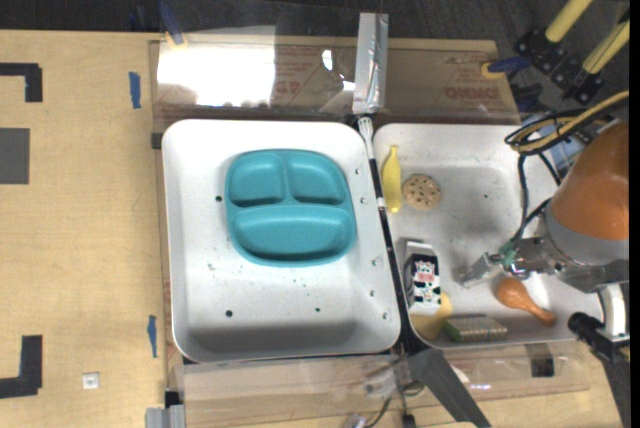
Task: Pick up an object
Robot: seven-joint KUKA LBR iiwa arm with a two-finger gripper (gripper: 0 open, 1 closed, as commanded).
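The right bin holds several small objects. A yellow banana lies along its left wall, with a round cookie beside it. Further forward, a small black-and-white carton rests partly over a yellow piece. An olive-green bar lies by the front wall. An orange drumstick-shaped toy sits at the front right. My gripper is low over the bin floor, just up and left of the drumstick and right of the carton. I see nothing held in it.
The left bin holds a teal divided plate. The arm's orange band and its cables hang over the right bin's right side. A clear panel with a taped post stands behind both bins.
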